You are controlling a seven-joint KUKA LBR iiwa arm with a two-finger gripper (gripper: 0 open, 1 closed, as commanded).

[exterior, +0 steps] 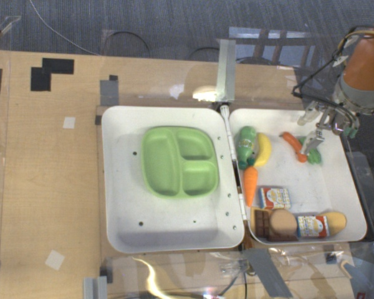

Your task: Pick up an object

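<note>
The left bin (112, 185) holds a green tray (179, 161) with three compartments, lying flat near the bin's middle, a little toward the far edge and the wall it shares with the right bin (355, 210).

In the right bin, a green bottle-like item (245, 143) lies along the shared wall near the far left corner. Just beside it on the right is a banana (263, 151), touching or nearly touching it. Below them, a carrot (250, 185) lies lengthwise along the left wall, tip toward the near edge. Right of the carrot's lower end sits a small carton (273, 198). Along the near edge lie a dark brown block (262, 220), a brown round item (283, 224) over it, and a labelled bottle (316, 225) on its side reaching toward the near right corner.

A small orange carrot (293, 145) with a green top (314, 157) lies toward the far right part of the bin, apart from the rest. The gripper (315, 139) hangs over this spot, fingers spread slightly, one fingertip (311, 144) right at the green top; nothing sits between them.
</note>
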